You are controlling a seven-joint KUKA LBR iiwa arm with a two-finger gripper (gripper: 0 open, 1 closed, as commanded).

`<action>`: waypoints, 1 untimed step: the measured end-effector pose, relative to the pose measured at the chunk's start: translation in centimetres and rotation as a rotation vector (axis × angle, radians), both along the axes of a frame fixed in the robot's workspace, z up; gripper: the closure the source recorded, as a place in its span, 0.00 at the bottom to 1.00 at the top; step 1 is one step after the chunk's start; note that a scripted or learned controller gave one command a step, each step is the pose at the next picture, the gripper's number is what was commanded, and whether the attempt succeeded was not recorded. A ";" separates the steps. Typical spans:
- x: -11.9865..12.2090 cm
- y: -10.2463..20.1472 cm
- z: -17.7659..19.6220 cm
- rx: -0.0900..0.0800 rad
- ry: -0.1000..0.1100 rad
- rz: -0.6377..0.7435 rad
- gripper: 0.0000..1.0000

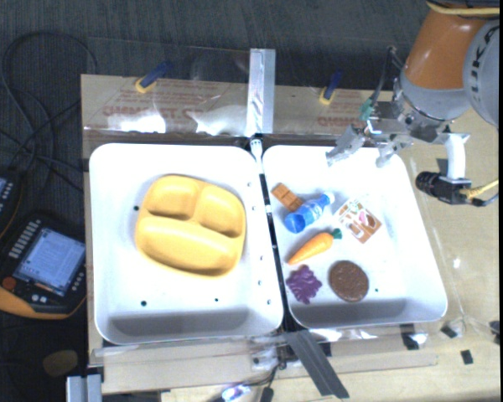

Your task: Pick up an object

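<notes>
Overhead, in the camera view, the tool [367,147] hangs above the far edge of the right bin [419,249], its two fingers spread apart with nothing between them. The candidates for picking lie in that bin: a blue bottle [306,214] and a small orange block [287,197] near the divider, an orange carrot [312,245] just nearer than these, a patterned packet [358,220] toward the right wall, and a purple piece [303,284] and a brown disc [349,280] by the near edge. The left bin [109,300] carries a big yellow tray [189,224]. The step looks like the approach, with nothing grasped yet. Next, I judge, the tool must travel toward the near edge over one item, line its fingers across that item and descend; the bottle and block touch, so a lone piece such as the disc seems the safer choice.
</notes>
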State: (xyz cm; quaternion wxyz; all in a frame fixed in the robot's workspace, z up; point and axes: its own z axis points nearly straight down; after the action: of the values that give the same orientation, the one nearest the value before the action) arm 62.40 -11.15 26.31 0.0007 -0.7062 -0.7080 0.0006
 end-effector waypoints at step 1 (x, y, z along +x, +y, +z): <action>-4.0 -0.1 -10.4 0.000 0.001 0.077 0.00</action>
State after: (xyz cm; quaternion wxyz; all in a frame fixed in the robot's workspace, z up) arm 58.43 -11.21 15.89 0.0011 -0.6785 -0.7346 0.0010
